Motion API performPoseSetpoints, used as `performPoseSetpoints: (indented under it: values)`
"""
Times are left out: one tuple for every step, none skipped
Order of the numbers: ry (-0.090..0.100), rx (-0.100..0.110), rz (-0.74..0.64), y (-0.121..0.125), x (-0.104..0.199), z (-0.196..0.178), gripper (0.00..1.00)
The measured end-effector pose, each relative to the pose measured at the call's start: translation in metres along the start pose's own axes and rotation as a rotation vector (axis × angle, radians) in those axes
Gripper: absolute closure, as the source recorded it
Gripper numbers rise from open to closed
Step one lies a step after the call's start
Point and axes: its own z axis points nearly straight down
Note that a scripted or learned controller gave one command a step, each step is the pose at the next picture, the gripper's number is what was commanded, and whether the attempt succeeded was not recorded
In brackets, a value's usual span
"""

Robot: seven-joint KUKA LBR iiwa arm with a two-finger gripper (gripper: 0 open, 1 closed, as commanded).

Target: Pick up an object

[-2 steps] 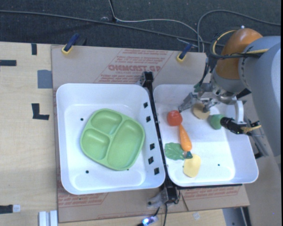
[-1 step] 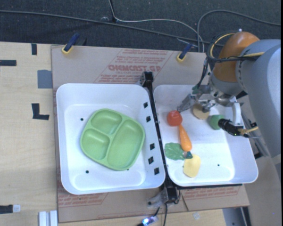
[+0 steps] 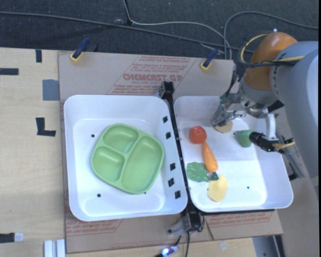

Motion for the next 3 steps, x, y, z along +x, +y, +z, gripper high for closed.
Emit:
performPoseSetpoints:
  values:
    - [0.009,0.008,0.002,0.009,0.008,-0.057,1.0]
    - [0.008,0.007,0.002,0.017,0.007,-0.118,1.0]
    - [0.009,0.012,0.003,0.017,0.007,-0.122,1.0]
